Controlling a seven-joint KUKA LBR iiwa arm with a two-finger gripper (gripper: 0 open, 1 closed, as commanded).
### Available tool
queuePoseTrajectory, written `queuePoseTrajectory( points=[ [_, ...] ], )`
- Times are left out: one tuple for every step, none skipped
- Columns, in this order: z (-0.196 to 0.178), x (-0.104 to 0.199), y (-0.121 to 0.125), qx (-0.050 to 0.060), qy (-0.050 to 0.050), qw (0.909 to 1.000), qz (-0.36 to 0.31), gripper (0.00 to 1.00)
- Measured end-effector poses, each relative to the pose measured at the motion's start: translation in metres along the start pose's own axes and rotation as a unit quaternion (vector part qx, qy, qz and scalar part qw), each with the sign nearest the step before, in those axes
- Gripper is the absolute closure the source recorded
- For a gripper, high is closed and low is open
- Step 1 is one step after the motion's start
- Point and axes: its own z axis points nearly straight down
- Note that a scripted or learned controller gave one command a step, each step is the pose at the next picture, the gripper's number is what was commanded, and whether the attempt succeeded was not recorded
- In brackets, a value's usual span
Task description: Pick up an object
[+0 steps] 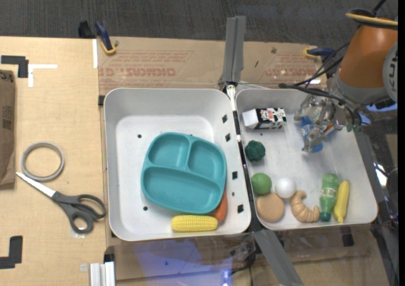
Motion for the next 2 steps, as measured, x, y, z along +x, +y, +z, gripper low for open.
queuePoseTrajectory(
  points=[
    [0.002, 0.032, 0.009, 0.000, 0.003, 0.9977, 0.067, 0.00],
    [0.002, -0.003, 0.013, 0.000, 0.002, 0.9948, 0.101, 0.00]
  ],
)
